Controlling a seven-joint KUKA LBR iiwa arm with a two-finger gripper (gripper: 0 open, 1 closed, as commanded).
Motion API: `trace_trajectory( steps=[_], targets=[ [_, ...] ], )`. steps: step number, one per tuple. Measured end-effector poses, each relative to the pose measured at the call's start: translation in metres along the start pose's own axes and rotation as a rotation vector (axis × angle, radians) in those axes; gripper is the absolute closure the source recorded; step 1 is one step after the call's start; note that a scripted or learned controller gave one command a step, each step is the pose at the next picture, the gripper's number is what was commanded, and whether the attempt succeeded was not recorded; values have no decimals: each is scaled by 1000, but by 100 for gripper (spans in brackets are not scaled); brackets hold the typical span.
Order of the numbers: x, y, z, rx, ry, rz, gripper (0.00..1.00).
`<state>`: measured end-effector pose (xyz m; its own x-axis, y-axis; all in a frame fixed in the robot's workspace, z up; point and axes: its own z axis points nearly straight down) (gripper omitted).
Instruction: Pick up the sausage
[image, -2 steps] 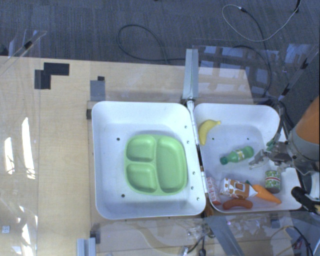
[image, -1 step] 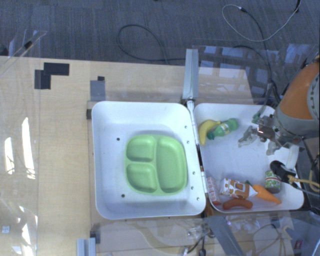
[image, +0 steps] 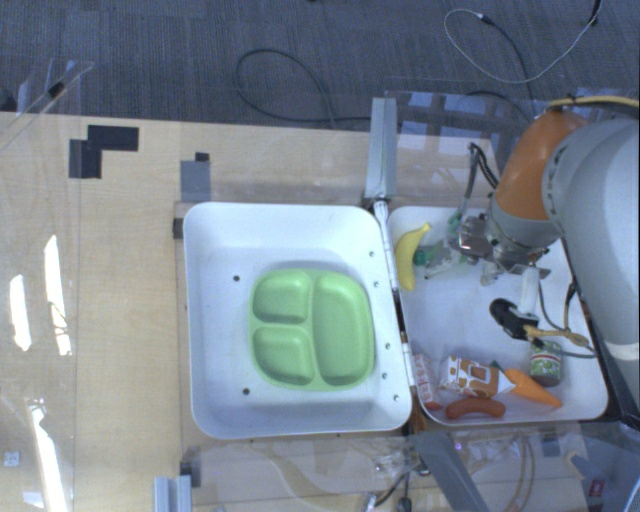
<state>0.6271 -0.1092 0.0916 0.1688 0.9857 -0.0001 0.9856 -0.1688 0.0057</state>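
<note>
Sausage (image: 474, 408): reddish-brown, lying flat along the near rim of the right bin, at its near left corner; just beside the carton's near edge, well apart from the gripper.
Arm (image: 590, 200): grey with an orange band, reaching in from the right over the far half of the right bin.
Left bin (image: 200, 300): white and shallow, holding the green tray alone.
Right bin (image: 450, 310): white and shallow, set against the left bin's right wall; banana at the far left, other items crowded along the near edge.
Green tray (image: 312, 327): pale green, divided into three compartments, lying flat in the middle of the left bin.
Gripper (image: 462, 243): over the far part of the right bin, near the banana; open or closed impossible to tell from this angle.
Banana (image: 407, 256): yellow, lying against the right bin's left wall.
Carton (image: 470, 376): small, brown and white, lying flat between the sausage and the bin's bare middle.
Carrot (image: 532, 388): orange, just right of the carton, tip pointing right.
Round item (image: 545, 365): dark green, small, just beyond the carrot.
</note>
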Motion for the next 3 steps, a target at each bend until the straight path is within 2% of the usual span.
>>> trace_trajectory(
  steps=[1,2,3],
  targets=[
    [-54,48,6,26,3,-196,0],
    [-82,56,5,16,10,-366,0],
    [-81,58,-8,11,6,-375,100]
  ],
)
